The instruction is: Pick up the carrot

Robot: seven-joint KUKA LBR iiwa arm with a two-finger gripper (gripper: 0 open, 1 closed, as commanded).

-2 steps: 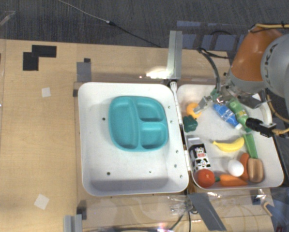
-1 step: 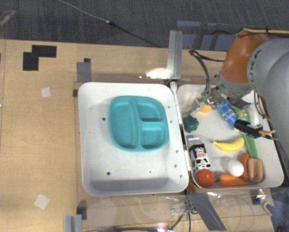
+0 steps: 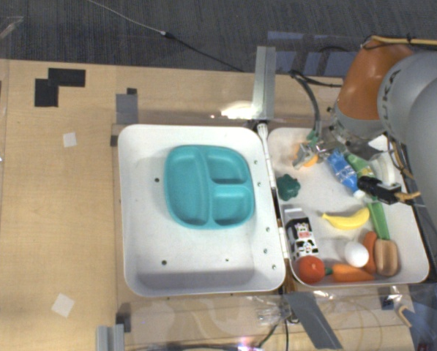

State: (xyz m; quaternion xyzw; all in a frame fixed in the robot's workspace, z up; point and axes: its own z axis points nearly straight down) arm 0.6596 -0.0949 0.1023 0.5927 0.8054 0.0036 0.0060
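- Nearest the camera, at the 6 o'clock edge of the right bin [image 3: 421, 269], lay the carrot [image 3: 352, 273], its long axis running 3-to-9 o'clock, between a tomato [image 3: 311, 268] at its 9 o'clock end and a hot-dog bun [image 3: 386, 257] at its 3 o'clock end.
- A white egg [image 3: 357, 254] sat touching the carrot's 12 o'clock side; a second orange piece [image 3: 369, 240], too hidden to name, stood just beyond the egg.
- The gripper [image 3: 311, 152] hung over the bin's 12 o'clock end, well apart from the carrot; whether it was apart or together could not be told.
- From the gripper the carrot lay toward 5 o'clock, across the whole bin, so the coming move would likely call for a long reach and a turn of the wrist to straddle the carrot across its short axis.
- Counted: one arm, two bins, one carrot, one tomato, one egg, one banana [image 3: 347, 219], one blue bottle [image 3: 342, 168], one green lump [image 3: 288, 187].
- The left bin [image 3: 141, 254] held one teal divided plate [image 3: 176, 196].
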